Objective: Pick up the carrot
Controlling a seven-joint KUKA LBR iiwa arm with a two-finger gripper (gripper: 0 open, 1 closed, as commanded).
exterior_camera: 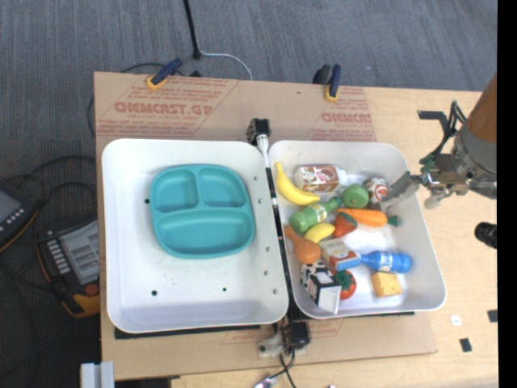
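A single fixed camera sat above the bench (452, 241) and looked down at a slant, its line of sight tipped toward the far edge, where grey carpet filled the top of the frame. It stood far enough back to take in both white bins whole, the left bin (121, 297) and the right bin (420, 241) lying side by side near the middle, with strips of floor showing at the left and bottom. The arm (485, 136) came in from the right edge, cut off by the frame
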